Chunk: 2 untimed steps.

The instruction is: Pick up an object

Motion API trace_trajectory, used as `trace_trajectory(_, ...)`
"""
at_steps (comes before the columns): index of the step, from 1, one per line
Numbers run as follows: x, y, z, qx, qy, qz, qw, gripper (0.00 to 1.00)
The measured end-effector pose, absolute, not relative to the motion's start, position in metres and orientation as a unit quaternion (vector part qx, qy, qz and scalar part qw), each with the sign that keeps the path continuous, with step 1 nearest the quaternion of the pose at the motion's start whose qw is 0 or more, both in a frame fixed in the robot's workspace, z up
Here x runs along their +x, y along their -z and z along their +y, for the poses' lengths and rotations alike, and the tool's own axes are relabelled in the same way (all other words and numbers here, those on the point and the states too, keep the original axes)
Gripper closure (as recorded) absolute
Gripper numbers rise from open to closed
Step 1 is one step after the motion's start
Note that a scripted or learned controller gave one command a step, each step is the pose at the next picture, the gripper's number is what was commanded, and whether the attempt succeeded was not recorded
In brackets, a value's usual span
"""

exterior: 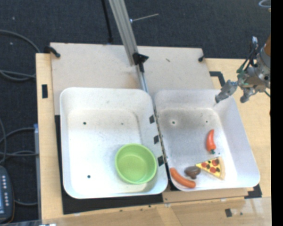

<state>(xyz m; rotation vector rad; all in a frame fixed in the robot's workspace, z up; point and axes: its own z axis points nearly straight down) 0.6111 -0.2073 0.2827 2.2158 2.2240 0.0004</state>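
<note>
My gripper point(236, 92) hangs at the far right, above the upper right corner of the right bin point(188, 102), open with nothing between its fingers. In that bin's near part lie a red chili pepper point(211, 141), a pizza slice point(212, 167), a small brown lump point(193, 172) and an orange-red sausage point(182, 178). A green bowl point(136, 163) sits upright at the near right of the left bin point(80, 107). All of these lie well below and left of the gripper.
A slanted aluminium post point(125, 27) rises from behind the seam between the bins. Cables point(9, 79) and a small device point(0, 192) lie off the bench on the left. Bare bench board point(108, 65) stretches behind the bins.
</note>
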Motion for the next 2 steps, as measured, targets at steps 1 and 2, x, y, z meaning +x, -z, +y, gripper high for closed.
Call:
trace_trajectory(1,0.611,-0.283,-0.207,0.706,0.0003,0.709,0.001,0.0)
trace_trajectory(2,0.605,-0.239,-0.206,0.707,0.002,0.707,0.0,0.0)
